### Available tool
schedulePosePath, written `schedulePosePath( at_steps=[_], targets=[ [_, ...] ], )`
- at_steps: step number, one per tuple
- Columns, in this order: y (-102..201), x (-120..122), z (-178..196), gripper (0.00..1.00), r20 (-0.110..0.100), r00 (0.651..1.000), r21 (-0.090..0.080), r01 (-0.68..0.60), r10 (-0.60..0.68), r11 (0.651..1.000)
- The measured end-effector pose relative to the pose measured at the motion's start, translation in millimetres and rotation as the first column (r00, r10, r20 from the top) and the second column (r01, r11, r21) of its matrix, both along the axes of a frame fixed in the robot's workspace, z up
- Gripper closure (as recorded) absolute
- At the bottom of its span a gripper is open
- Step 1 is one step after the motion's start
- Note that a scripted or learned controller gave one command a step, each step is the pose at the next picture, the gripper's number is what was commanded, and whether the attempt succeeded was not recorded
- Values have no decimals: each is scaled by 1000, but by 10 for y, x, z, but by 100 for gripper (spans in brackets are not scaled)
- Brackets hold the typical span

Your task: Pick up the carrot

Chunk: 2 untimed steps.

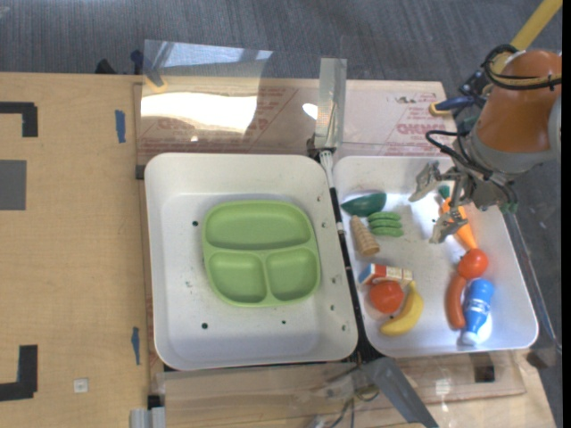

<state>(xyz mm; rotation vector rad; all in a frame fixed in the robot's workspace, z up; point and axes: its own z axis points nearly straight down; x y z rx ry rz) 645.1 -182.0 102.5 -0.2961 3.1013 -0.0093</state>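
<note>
Grasping is under way: gripper sits over the carrot in the right bin (grip unclear, cannot tell). Next, lift straight up.

A robotics test bench in a lab or workshop is shown. Two shallow white bins are set side by side on a bench of bare cardboard and plywood sheets, marked with black squares and strips of blue tape. A clear plastic panel is propped up at the far side. A grey carpeted floor is seen beyond. Toy food and a green divided plate are laid out in the bins, and an industrial arm with an orange band is mounted at the right.
</note>
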Motion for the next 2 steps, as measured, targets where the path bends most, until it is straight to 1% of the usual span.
schedulePosePath(
  at_steps=[1,2],
  targets=[
    [-412,-106,-149,0,-15,991,3,132,-132,991],
    [-406,-61,7,100,2,991,2,131,-131,991]
  ],
)
